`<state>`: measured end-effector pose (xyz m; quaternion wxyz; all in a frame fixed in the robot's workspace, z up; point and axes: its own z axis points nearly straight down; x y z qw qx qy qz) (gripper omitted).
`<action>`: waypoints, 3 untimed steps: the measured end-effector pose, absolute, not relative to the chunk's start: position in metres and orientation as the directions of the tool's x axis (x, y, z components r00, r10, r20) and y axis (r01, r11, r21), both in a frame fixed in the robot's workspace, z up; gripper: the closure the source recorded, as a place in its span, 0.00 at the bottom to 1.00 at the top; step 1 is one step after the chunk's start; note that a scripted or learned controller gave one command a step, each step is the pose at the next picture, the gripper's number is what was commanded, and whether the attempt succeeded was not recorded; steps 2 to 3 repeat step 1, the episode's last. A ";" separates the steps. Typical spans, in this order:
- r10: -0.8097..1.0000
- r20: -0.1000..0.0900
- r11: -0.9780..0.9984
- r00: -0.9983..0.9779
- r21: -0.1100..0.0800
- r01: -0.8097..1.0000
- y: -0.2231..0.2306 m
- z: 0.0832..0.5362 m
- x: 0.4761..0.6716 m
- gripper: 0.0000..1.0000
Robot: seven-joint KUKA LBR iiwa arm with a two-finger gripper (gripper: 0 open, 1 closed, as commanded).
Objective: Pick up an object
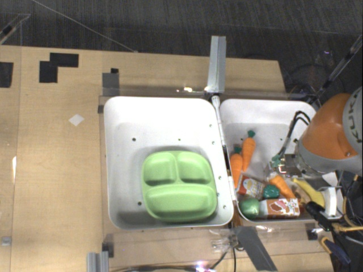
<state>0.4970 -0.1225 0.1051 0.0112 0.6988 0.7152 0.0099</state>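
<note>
Here, left bin (122, 152) with green tray (179, 185), right bin (261, 115) with carrots (247, 148), hand (282, 166) grip unclear

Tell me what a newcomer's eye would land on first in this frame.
The big lime-green divided plate dominates the left bin, lying toward its near edge. Next comes the orange band of the arm leaning in from the right over the right bin, where toy food is crowded into the near corner: two carrots beside the divider, a green ball and a small printed carton.
</note>
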 end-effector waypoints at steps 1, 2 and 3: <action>1.000 0.000 -0.016 0.016 0.005 1.000 -0.061 0.222 0.549 1.00; 1.000 0.000 -0.016 0.016 0.005 1.000 -0.061 0.222 0.549 1.00; 1.000 0.000 -0.016 0.016 0.005 1.000 -0.061 0.222 0.549 1.00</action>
